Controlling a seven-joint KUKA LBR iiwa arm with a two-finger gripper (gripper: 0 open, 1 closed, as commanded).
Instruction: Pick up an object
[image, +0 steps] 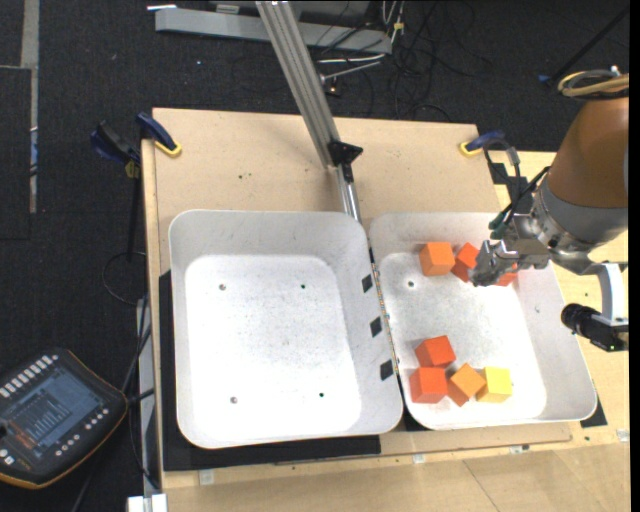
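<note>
End effector (490, 268) sits low in my right bin (560, 390), over a red block (468, 260) beside an orange block (436, 258). I cannot tell its state.

Left bin (200, 300) floor open, right bin (560, 330) middle free, blocks (437, 258) crowding back, cluster (455, 378) crowding front.

Bench: pale wooden board (250, 160) sitting on dark floor.
Clamps: blue-yellow clamps (155, 135) gripping board's far corners, L & R.
Pole: slanted silver metal strut (305, 85) running down to betw. bins.
Pendant: grey handheld control pendant w/ screen (50, 415) lying bottom-left on floor.
</note>
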